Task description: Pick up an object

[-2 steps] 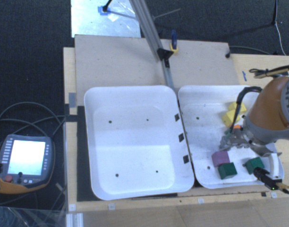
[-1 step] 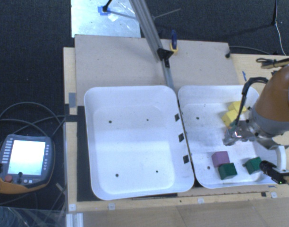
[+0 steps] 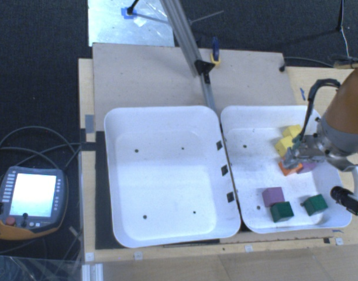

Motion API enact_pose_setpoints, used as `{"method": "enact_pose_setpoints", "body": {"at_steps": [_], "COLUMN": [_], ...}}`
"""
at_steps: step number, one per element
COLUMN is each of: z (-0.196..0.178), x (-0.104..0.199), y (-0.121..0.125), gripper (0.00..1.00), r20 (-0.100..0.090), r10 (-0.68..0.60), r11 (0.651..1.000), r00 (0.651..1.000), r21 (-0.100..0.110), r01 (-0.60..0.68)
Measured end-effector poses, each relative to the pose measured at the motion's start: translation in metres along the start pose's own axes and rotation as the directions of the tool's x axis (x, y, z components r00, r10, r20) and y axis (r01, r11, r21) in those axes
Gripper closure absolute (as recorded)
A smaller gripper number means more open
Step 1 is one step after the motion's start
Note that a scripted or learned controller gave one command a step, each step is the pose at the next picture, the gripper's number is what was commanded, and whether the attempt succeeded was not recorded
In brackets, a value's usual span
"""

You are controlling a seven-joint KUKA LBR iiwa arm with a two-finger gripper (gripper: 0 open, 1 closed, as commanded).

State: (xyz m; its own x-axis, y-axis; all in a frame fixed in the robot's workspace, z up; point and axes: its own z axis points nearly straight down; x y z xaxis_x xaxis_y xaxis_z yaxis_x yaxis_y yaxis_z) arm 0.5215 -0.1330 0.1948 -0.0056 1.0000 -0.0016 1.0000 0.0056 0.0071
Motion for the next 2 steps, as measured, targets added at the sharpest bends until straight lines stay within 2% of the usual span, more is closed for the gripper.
{"method": "enact_pose_setpoints", "body": {"at_steps": [1,2], "z": [-0.064,-0.064], "x": [0.001,0.059], "y": [0.003,0.029], "gripper": [1.0,1.0], "r20": [0.001,-0.003], "r10": [0.0,-0.006], "r11": [1.0,1.0], "r00": [1.0,1.0], "r21": [-0.003,0.002], "r01": [0.0,0.006]}}
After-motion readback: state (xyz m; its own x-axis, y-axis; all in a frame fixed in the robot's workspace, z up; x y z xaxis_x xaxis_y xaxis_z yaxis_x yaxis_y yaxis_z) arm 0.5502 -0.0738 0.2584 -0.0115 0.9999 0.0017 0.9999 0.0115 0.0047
